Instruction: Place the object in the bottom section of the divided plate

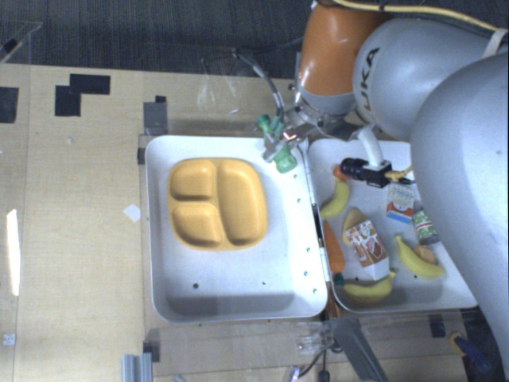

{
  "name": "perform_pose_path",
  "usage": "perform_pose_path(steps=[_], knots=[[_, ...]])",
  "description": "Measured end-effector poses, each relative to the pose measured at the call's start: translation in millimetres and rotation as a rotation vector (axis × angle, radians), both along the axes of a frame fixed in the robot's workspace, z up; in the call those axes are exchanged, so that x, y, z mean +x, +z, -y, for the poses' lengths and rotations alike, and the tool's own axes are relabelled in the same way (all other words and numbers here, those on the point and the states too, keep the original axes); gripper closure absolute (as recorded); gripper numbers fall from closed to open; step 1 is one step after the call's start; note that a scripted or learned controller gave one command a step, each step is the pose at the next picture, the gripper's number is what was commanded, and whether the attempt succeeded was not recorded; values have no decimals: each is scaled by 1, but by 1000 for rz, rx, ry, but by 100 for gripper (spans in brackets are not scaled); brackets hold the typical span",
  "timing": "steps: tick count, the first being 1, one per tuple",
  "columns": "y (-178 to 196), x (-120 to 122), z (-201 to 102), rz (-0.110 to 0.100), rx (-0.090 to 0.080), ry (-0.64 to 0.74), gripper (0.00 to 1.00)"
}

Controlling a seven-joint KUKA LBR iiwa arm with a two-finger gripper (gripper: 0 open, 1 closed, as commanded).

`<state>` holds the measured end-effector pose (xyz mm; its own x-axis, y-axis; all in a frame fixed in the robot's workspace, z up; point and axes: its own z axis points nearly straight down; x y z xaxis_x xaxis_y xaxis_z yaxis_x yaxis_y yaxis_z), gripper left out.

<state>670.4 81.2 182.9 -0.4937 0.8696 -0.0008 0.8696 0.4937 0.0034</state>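
Overhead view of the table with two white bins. The gripper (278, 143) hangs over the far right corner of the left bin (238, 301), close to the wall shared with the right bin (457, 293). Whether it is open or closed cannot be told. A small green piece (285, 163) shows just below the gripper, but whether it is gripped cannot be told. The yellow divided plate (216, 201) lies flat in the left bin, below and to the left of the gripper and apart from it. Right of the gripper, the right bin holds a greenish banana (338, 200), a printed carton (366, 241), a carrot (335, 255), two yellow bananas (367, 287), a small box (402, 201) and a small bottle (424, 228).
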Motion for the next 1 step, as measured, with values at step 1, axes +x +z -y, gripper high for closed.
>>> perform_pose_path(steps=[1], knots=[[20,0,-63,2,0,365,100]])
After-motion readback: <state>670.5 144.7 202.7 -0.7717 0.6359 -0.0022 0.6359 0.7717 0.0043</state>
